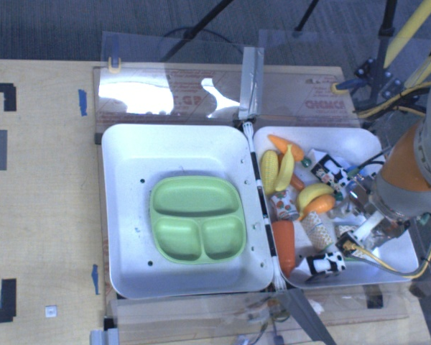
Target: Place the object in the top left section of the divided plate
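Observation:
A green divided plate [195,218] lies in the left bin [122,192], with one wide section across its top and two smaller ones below; all three are bare. My gripper [350,201] hangs low over the right bin [359,141], among the toys beside an orange fruit [320,205] and a yellow banana [312,192]. Nothing can be made out between its tips from this angle.
The right bin also holds a corn cob [270,171], a second banana [286,165], a small carrot [277,142], a long red-orange vegetable [284,244], a speckled roll [316,228] and two black-and-white toys [327,263] [329,168]. A metal divider [250,85] stands behind the bins.

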`<control>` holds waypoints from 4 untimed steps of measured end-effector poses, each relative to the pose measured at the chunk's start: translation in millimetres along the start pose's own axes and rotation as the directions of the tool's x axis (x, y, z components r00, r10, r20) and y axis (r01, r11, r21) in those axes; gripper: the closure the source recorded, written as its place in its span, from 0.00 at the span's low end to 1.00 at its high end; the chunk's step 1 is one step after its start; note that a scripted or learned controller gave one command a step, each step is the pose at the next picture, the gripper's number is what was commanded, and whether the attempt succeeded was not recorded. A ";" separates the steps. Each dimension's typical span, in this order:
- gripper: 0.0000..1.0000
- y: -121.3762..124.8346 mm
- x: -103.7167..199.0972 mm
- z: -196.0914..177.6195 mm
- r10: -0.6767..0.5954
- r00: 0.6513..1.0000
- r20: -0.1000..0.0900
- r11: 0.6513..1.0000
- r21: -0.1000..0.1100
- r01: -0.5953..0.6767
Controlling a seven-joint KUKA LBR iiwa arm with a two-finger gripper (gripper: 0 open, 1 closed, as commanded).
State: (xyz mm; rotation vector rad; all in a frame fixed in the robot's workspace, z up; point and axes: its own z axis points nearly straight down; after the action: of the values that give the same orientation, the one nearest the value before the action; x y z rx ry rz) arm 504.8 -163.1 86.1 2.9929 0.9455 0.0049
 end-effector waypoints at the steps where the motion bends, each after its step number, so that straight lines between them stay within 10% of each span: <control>1: 0.00 -16.9 54.0 -0.3 0.065 0.998 0.000 0.998 0.000 -0.065; 2: 0.00 63.4 -1.1 -70.8 0.180 0.984 0.005 0.984 0.005 -0.180; 3: 0.00 28.1 -37.5 -10.4 0.098 0.995 -0.022 0.995 0.019 -0.098; 4: 0.00 8.5 -36.3 0.4 0.303 0.953 0.002 0.953 0.003 -0.303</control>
State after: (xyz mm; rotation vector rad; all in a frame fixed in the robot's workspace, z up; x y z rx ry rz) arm 480.0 -190.8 85.7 3.1054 0.4766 0.0010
